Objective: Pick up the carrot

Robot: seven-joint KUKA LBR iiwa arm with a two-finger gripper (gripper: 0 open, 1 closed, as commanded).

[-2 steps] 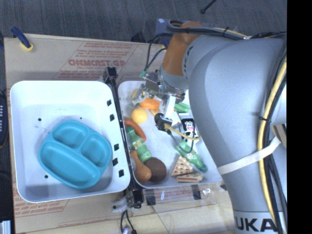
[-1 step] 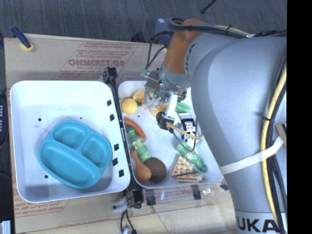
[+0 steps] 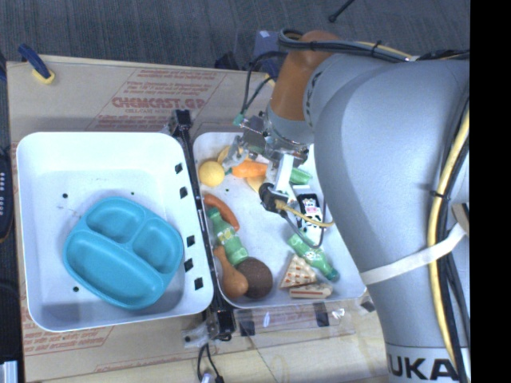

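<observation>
One grey arm (image 3: 383,174) reaches in over the right edge of the table (image 3: 144,94) and hides much of the right bin's right side. Two white bins sit side by side on the table. The left bin (image 3: 40,158) holds one blue plate (image 3: 124,250) with three compartments, all bare. The right bin (image 3: 206,140) holds all the toy food.

The gripper (image 3: 252,148) hangs low at the far edge of the right bin. Whether it is wide or narrow cannot be told from this angle. There is one carrot (image 3: 251,168), an orange tapered piece. It lies on the bin floor by that far edge, just under or just beside the gripper, and contact cannot be made out. Nothing shows it raised off the floor. The task looks to be at the grasp stage: the approach seems done, and closing on the carrot and lifting it clear are left.

The other food in the right bin, counted:
- One brown ball (image 3: 255,278) is at the near edge.
- One pale wedge (image 3: 299,274) is toward the near-right corner.
- One green bottle (image 3: 231,244) lies along the left edge.
- One tan pear-shaped piece (image 3: 227,266) touches the ball.
- One red sausage (image 3: 221,208) is farther along the left edge.
- One yellow fruit (image 3: 211,172) is near the far-left corner, just beside the carrot.
- Two small green pieces (image 3: 321,265) lie toward the right edge.
- One small yellow-orange bit (image 3: 255,184) beside the carrot is too unclear to name.
</observation>
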